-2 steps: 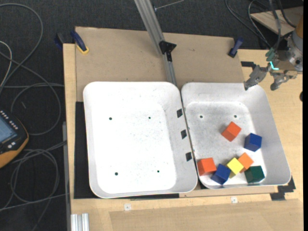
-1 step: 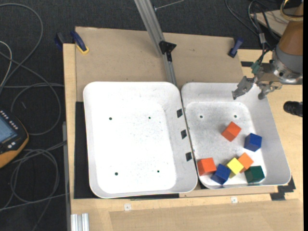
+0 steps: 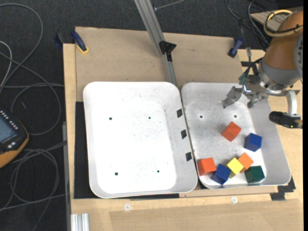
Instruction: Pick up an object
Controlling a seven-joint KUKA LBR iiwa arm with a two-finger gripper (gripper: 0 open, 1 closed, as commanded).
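The right bin holds several coloured cubes. An orange-red cube lies alone near its middle, with a blue cube to its right. Along the front edge sit an orange cube, a blue cube, a yellow cube, another orange cube and a green cube. My gripper hovers over the back of the right bin, open, its two grey fingers spread with nothing between them. It is behind and above the orange-red cube.
The left bin shows only small dark dots. A slanted metal pole crosses the back of the bench. Blue clamps sit at the bench's back corners. Cables and a handheld pendant lie on the floor at left.
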